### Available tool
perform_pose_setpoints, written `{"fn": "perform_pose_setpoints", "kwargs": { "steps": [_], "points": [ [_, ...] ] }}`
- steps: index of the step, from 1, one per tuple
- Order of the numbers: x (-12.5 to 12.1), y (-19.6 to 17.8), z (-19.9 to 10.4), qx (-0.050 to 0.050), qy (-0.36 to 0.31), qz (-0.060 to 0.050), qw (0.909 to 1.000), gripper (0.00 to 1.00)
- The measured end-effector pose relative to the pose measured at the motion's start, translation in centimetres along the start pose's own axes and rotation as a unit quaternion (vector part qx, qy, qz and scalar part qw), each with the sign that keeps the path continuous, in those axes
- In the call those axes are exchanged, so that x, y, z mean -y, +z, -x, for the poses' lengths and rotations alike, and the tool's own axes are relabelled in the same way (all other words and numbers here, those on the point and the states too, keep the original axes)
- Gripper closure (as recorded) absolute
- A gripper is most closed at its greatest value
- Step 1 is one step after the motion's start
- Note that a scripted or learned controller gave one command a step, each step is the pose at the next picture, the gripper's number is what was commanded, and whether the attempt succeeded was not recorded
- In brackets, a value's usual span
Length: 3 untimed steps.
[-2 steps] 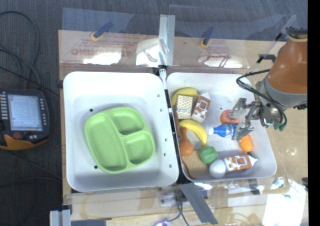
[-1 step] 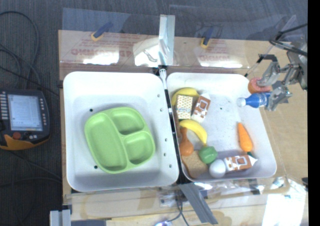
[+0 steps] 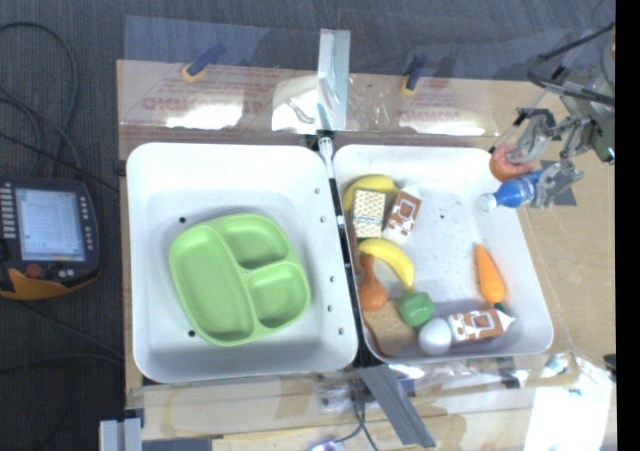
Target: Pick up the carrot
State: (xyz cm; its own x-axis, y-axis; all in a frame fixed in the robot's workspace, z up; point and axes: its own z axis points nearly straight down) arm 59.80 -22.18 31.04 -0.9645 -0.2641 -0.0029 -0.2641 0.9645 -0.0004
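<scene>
The carrot [image 3: 489, 275] is a short orange cone lying along the right wall of the right bin [image 3: 450, 239], tip pointing away from me. My gripper [image 3: 546, 155] hovers past the bin's far right corner, well up and to the right of the carrot. A blue bottle [image 3: 514, 192] and an orange-red object [image 3: 508, 162] sit right beside the gripper at the bin's rim; whether it touches them I cannot tell.
In the right bin lie two bananas [image 3: 390, 259], two small boxes [image 3: 402, 216], a green pepper [image 3: 415, 309], a white egg [image 3: 435, 336] and a carton [image 3: 476, 324] near the carrot. The left bin [image 3: 150, 199] holds a green divided plate [image 3: 240, 277].
</scene>
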Motion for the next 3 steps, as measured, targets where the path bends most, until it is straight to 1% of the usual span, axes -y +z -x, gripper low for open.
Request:
{"fn": "perform_pose_setpoints", "kwargs": {
  "steps": [1, 2, 3],
  "points": [
    [1.3, -0.8, 5.3, 0.001, -0.188, 0.0, 0.9821, 1.0],
    [2.0, 0.6, 6.8, 0.001, -0.257, 0.0, 0.9663, 1.0],
    [1.8, 1.8, 7.0, 0.001, -0.37, 0.001, 0.9291, 1.0]
  ]
}}
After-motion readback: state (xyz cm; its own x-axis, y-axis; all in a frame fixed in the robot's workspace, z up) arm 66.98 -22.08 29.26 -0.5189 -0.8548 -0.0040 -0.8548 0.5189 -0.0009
